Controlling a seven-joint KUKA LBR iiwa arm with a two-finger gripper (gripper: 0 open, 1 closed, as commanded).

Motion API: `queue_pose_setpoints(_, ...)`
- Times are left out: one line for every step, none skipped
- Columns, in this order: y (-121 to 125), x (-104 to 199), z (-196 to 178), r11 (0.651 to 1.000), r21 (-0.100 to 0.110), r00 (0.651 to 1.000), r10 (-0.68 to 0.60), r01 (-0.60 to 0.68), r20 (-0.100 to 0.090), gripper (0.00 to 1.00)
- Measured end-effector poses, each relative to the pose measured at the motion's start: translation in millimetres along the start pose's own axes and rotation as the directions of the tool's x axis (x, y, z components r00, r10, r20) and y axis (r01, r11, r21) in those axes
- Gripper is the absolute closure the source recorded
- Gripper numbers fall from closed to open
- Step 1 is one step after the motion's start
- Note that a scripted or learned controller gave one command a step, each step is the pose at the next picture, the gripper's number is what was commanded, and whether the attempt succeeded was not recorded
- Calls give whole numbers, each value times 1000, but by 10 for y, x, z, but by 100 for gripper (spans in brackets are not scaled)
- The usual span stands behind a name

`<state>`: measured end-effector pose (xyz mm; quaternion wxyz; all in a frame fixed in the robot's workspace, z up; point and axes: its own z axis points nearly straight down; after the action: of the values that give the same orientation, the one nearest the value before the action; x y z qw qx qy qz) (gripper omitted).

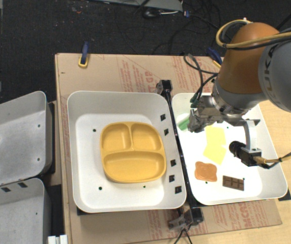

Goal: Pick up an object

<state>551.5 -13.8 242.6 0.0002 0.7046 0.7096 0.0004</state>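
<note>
- The arm's orange band (247,60) rises nearest the lens, over the right bin (279,183).
- Gripper (199,117) low at that bin's left end; its opening can't be told.
- Just beside it: green piece (183,122), yellow sheet (215,144).
- Further: toast (205,171), chocolate bar (233,182).
- Left bin (79,136): yellow divided plate (133,152).

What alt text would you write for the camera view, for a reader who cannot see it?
A grey robot arm reaches over the right white bin, which holds a yellow sheet, an orange piece, a brown piece and something green. The left bin holds a yellow divided tray.
</note>
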Motion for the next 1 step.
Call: queue_pose_setpoints(291, 410, -37, 1000, -2, 1000, 1, -1, 0, 100)
